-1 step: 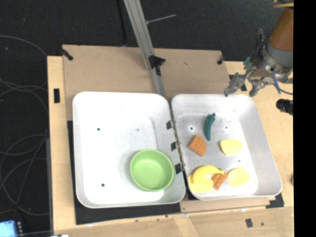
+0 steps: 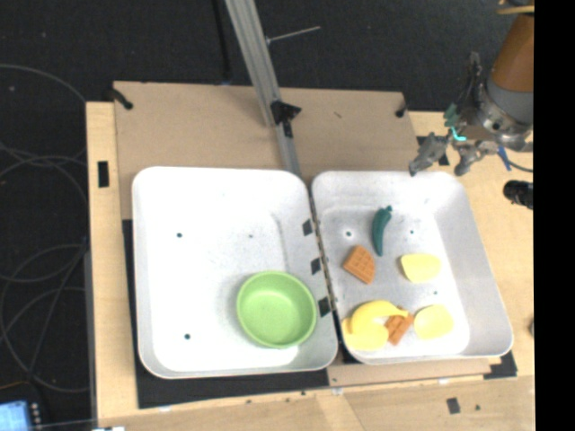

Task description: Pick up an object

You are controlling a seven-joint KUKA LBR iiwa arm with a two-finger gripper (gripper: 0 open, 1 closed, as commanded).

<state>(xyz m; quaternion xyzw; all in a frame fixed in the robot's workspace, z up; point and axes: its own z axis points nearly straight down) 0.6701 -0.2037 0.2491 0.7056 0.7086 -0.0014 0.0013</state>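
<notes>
Camera view puts the gripper (image 2: 446,156) at two o'clock, above the right bin's (image 2: 479,245) far rim. Its fingers (image 2: 425,158) look spread, grasping nothing.

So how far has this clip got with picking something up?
Nothing looks picked yet. The gripper sits above the far right corner of the right white bin, with nothing between its jaws. In that bin lie the dark green pepper-shaped toy, the orange waffle-like piece and several yellow pieces; the lime green bowl sits in the left bin. Approach, grasp and lift all remain.
</notes>
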